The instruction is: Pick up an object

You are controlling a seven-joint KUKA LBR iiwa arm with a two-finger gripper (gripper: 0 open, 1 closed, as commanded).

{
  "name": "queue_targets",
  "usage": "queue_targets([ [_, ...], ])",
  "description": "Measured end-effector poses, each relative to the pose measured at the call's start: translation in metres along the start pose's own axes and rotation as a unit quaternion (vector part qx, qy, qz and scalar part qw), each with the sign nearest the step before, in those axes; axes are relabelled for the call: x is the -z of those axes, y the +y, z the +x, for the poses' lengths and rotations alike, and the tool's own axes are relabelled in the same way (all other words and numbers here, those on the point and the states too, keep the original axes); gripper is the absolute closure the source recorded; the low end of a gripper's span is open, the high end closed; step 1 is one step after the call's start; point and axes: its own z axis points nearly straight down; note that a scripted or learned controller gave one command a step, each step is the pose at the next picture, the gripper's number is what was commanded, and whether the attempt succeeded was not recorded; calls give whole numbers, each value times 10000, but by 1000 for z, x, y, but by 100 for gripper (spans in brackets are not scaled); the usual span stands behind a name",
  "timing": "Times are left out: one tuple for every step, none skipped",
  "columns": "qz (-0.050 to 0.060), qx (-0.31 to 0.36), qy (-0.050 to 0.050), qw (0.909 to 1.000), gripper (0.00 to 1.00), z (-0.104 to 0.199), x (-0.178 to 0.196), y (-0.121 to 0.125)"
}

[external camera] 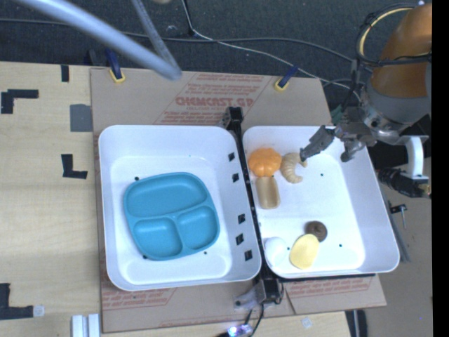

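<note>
Crowding is the hazard: the jaws [327, 147] hang spread and empty over the far part of the right bin [365, 209], one finger near the pale curled piece [291, 168], which touches the orange fruit [265, 161] above a tan block [267, 192]. Closing could nudge neighbours aside, or pinch two together.

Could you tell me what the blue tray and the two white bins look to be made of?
Blue tray: probably moulded plastic, matte to satin; one even colour, rounded edges, three pressed compartments. White bins, left and right: also likely plastic, smooth and slightly glossy; thin curved rims and soft highlights on the walls. Neither shows grain or seams, though coated metal cannot be ruled out.
</note>
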Motion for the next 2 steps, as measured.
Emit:
queue_targets([
  [-62,18,-8,10000,0,0,7,2],
  [-33,18,-6,10000,0,4,-55,7],
])
